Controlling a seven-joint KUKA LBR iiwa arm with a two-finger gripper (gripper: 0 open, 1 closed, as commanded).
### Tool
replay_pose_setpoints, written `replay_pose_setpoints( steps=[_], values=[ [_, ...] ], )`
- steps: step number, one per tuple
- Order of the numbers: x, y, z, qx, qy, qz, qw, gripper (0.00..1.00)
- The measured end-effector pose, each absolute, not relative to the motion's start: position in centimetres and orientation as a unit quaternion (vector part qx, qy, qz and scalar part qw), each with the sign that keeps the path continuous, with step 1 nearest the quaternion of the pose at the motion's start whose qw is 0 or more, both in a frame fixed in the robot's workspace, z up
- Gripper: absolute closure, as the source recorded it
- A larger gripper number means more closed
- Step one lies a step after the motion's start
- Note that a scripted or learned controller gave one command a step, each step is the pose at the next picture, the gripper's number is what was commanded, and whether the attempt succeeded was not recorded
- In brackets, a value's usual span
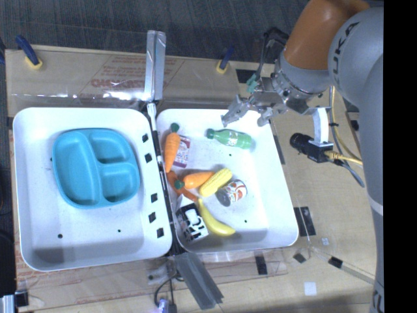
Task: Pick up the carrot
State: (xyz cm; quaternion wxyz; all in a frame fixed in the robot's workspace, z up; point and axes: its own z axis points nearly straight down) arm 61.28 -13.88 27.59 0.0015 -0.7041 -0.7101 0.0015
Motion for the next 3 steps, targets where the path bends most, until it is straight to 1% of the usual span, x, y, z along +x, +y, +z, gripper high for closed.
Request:
replay_pose_setpoints(
  steps=[1, 2, 3],
  values=[
    [60.8, -1.7, 19.0, -0.801, -0.599, 0.0028, 0.002, 0.00],
    [57.6, -9.1, 12.8, -0.859, -0.512, 0.0027, 0.002, 0.00],
    [55.1, -9.2, 9.1, -0.895, -0.446, 0.0021, 0.002, 0.00]
  ],
)
